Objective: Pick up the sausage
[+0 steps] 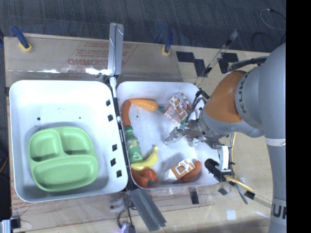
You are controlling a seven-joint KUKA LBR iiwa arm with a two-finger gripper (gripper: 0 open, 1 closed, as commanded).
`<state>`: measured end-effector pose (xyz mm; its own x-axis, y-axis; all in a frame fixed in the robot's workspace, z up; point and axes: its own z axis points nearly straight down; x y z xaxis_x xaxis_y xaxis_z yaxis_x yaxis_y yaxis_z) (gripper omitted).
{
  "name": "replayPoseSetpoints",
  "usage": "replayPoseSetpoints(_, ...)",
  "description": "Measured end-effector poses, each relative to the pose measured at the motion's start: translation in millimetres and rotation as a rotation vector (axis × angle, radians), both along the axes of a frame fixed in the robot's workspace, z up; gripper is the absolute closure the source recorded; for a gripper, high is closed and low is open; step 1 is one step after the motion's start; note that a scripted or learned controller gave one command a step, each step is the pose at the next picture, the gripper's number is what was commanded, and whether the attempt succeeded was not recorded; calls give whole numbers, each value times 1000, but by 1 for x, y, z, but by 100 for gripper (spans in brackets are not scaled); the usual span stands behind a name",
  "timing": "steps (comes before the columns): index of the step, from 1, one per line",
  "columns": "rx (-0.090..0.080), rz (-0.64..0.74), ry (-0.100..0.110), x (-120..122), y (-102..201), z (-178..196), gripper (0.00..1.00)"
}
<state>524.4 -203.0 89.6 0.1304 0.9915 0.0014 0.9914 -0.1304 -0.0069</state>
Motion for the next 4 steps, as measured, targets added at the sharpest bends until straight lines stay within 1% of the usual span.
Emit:
replayPoseSetpoints(1, 2, 46, 0, -49, -3, 47, 0)
replayPoseSetpoints(2, 4, 140, 2, -49, -2, 28, 0)
replayPoseSetpoints(3, 5, 140, 3, -49, -6, 21, 0)
replayPoseSetpoints(4, 5, 183, 2, -49, -6, 0, 0)
